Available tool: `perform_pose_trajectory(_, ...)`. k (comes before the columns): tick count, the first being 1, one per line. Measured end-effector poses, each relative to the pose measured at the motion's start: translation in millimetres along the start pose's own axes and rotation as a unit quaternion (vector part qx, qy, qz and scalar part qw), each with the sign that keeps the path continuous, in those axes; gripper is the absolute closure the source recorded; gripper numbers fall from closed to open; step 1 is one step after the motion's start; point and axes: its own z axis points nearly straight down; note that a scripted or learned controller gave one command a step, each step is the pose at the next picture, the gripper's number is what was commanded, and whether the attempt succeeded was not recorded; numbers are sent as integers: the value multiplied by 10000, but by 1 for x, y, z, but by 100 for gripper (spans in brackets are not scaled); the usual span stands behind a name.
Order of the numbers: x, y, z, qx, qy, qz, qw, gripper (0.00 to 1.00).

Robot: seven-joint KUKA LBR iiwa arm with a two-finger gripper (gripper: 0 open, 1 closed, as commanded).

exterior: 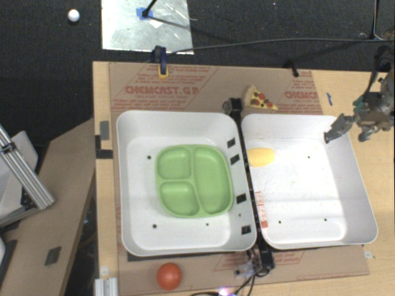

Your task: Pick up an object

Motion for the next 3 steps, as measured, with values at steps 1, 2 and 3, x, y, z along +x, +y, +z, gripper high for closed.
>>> perform_pose_trajectory(1, 1, 2, -6, -54, -13, -15, 10000, 0)
perform_pose_trajectory(2, -2, 1, 36, -40, -10, -5, 10000, 0)
perform_pose_trajectory(3, 6, 2, 96, -31, -2, -6, 10000, 0)
